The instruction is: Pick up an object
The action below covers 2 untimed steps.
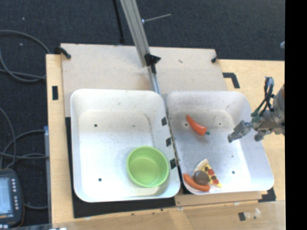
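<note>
In the right bin (pixel 249 169) an orange carrot-like toy (pixel 196 124) lies near the middle back. At that bin's front left corner sits a small pile of toy food: a pizza slice (pixel 209 169), a brown lump (pixel 201 177) and an orange sausage (pixel 195 183). A green bowl (pixel 147 166) stands upright in the left bin (pixel 96 128), toward its front right. My gripper (pixel 248 133) hovers over the right bin's right side, to the right of the carrot and apart from it. It is open with nothing between its fingers.
A slanted metal pole (pixel 135 28) comes down from the top and ends at the back of the gap between the two bins. Cables (pixel 19 75) lie on the dark floor to the left. A bare tan board (pixel 182 71) lies behind the bins.
</note>
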Each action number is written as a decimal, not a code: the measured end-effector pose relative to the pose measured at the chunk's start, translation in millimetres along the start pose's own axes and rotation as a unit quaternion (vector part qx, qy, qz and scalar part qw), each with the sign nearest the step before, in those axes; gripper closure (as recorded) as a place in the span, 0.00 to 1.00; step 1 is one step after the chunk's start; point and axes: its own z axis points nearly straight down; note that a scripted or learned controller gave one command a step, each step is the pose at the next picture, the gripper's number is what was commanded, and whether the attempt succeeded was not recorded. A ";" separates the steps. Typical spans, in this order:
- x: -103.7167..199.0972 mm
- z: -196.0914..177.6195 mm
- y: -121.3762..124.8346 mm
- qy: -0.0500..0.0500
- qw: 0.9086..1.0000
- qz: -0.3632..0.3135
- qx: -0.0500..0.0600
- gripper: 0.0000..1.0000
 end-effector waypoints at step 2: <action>5.7 49.3 6.6 -0.001 1.000 0.003 0.003 0.00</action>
